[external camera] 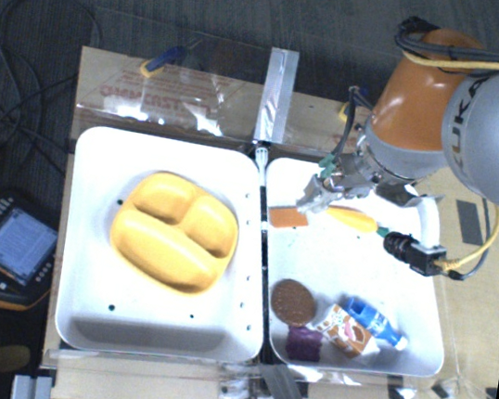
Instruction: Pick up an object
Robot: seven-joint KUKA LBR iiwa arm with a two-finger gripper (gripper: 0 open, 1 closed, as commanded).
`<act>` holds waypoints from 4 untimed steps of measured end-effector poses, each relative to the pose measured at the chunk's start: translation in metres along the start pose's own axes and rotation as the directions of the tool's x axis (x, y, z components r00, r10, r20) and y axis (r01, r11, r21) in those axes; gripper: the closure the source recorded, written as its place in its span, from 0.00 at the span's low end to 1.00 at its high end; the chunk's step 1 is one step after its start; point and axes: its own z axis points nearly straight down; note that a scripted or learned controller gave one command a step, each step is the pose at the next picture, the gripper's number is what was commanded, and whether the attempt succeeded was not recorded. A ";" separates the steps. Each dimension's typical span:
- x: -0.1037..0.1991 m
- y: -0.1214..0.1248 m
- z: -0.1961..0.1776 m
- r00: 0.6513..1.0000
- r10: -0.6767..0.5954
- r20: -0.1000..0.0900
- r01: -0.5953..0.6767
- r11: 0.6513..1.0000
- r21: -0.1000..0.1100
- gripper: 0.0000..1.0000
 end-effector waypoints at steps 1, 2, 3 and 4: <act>-0.010 -0.063 0.042 1.000 0.015 0.001 -0.015 1.000 0.002 1.00; -0.009 -0.063 0.042 1.000 0.014 0.000 -0.014 1.000 0.001 0.00; -0.047 -0.124 0.114 0.998 -0.059 -0.001 0.059 0.998 0.002 0.00; -0.121 -0.143 0.127 0.990 -0.143 -0.001 0.143 0.990 -0.002 0.00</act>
